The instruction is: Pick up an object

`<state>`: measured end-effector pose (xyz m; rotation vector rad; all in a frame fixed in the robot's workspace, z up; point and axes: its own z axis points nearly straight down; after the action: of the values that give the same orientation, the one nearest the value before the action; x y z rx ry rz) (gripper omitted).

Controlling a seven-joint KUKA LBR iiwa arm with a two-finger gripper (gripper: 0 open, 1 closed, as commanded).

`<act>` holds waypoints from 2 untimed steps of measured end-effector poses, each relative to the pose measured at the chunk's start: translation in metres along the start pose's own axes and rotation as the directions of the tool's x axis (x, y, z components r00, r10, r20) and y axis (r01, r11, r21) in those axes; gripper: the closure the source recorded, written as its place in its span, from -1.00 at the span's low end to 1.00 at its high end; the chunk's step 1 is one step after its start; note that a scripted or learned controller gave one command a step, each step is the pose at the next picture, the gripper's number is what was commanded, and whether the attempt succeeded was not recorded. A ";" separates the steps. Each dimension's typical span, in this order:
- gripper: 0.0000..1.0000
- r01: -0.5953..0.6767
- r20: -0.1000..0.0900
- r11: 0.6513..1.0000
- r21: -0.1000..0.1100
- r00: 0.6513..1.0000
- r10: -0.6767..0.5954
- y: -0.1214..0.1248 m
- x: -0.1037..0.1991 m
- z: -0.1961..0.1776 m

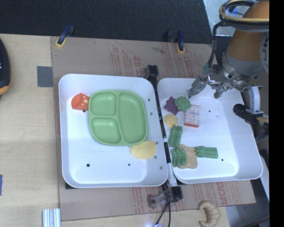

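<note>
A: Where is the hand (pixel 207 87), and what is it doing?

B: It hangs over the far part of the right bin (pixel 236 141), past the packet (pixel 192 116). Its two fingers are spread apart, nothing between them.

A: And the things it could pick, how do they lie?

B: All sit in the right bin's left half, near the packet. One green cob (pixel 175 136) lies just below-left of the packet, its long axis running nearly away from the camera, slightly tilted. A second green piece (pixel 206 152) lies below the packet, long axis across the bin, pointing right. A third, knobbly green piece (pixel 179 156) rests against a beige slab (pixel 190 160). A broccoli floret (pixel 182 103) and a purple piece (pixel 171 105) sit just left of the packet's top; a small yellow lump (pixel 170 121) lies left of it.

A: Any writing?

B: The packet is white with red print, too small to read. The cardboard (pixel 109 51) under the bins carries faint red lettering, unreadable too.

A: Counts?

B: Two bins. The left bin (pixel 71 164) holds one green three-part plate (pixel 118 117), one red piece (pixel 80 101) with a yellow star, one yellow piece (pixel 143 150). Three clamps show at the desk's far edge.
</note>
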<state>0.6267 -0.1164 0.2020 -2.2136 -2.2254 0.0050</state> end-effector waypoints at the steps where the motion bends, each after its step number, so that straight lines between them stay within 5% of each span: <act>1: -1.00 -0.002 0.000 1.000 0.011 1.000 0.002 -0.011 -0.026 0.118; 2: 1.00 -0.001 0.002 1.000 0.000 1.000 0.001 -0.008 -0.026 0.099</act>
<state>0.6189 -0.1427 0.1027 -2.2155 -2.2248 0.0075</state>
